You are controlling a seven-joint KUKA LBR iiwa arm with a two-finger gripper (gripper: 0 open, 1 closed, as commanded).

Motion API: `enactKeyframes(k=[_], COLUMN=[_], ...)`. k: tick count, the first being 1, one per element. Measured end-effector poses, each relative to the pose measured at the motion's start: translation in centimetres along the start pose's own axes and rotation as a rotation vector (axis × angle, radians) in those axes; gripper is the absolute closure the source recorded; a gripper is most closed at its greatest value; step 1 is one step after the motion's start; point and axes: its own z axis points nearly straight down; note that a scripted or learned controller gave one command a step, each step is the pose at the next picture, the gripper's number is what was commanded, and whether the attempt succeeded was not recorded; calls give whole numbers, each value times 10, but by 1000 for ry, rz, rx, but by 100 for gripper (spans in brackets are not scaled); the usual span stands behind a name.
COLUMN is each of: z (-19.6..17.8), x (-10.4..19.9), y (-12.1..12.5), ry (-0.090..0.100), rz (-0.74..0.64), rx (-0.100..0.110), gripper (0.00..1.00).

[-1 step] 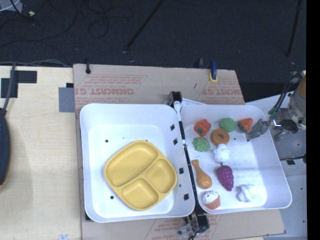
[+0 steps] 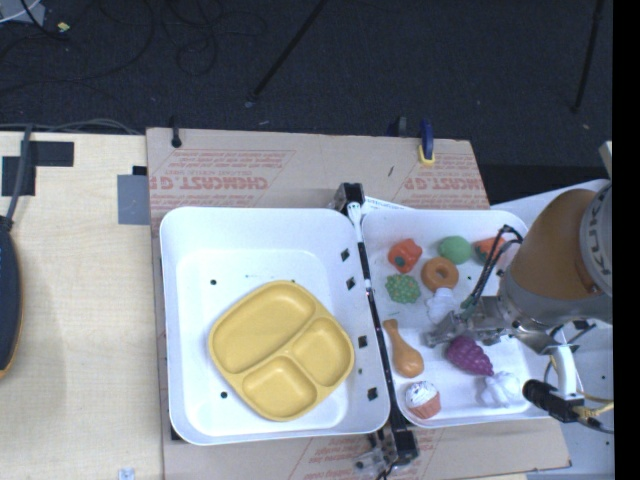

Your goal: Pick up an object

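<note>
The right bin [image 2: 378,230] holds several toy foods: a red-orange pepper [image 2: 404,255], a green fruit [image 2: 454,249], a donut [image 2: 439,273], a broccoli piece [image 2: 403,289], a drumstick [image 2: 402,348], a cupcake [image 2: 424,400], purple grapes [image 2: 468,354] and a white piece [image 2: 497,389]. My gripper [image 2: 448,325] hangs low over the middle of this bin, just above and left of the grapes and below the donut. A small pale item [image 2: 439,306] lies right beside the gripper's tip. The arm's orange band [image 2: 556,248] covers the bin's right part.
The left bin [image 2: 190,238] carries a yellow divided plate [image 2: 282,349]. A black divider with clips [image 2: 362,298] runs between the bins. An orange carrot-like piece [image 2: 487,245] lies next to the arm's cable. Cardboard [image 2: 260,168] lies under both bins.
</note>
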Motion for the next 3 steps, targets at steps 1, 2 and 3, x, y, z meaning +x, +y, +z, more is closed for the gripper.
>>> enactKeyframes(k=[1,2,3], z=[-15,-168,-295], x=[-5,66,123], y=[1,34,-7], ry=[-2,-1,1], rz=[9,-9,-7], rx=[-2,-19,-16], gripper=[100,100,100])
